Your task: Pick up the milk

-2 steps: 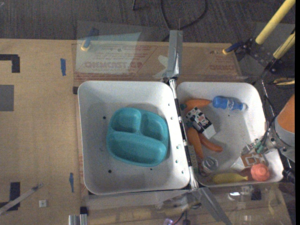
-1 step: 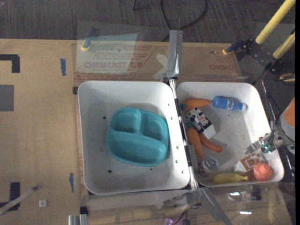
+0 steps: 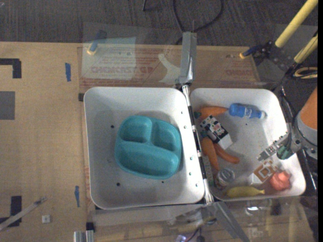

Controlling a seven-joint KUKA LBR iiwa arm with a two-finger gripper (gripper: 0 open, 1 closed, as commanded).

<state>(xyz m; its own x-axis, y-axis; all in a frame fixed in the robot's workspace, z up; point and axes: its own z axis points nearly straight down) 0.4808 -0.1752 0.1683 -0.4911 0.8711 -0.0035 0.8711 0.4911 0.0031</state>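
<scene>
Nearest your lens is the grey arm with its orange band, raised over the right edge of the frame. Beneath it the brown bench carries the left white bin, which holds a teal divided plate, and the right white bin, where your work is. There the small black-and-white milk carton lies on its side in the bin's upper-left part, touching the orange carrots at the centre wall. Its long axis runs from upper left to lower right. The pincer hangs at the bin's right side, so the carton lies well apart to its left and slightly up the frame. You cannot tell how wide the pincer is set, and nothing is visibly held in it.
</scene>
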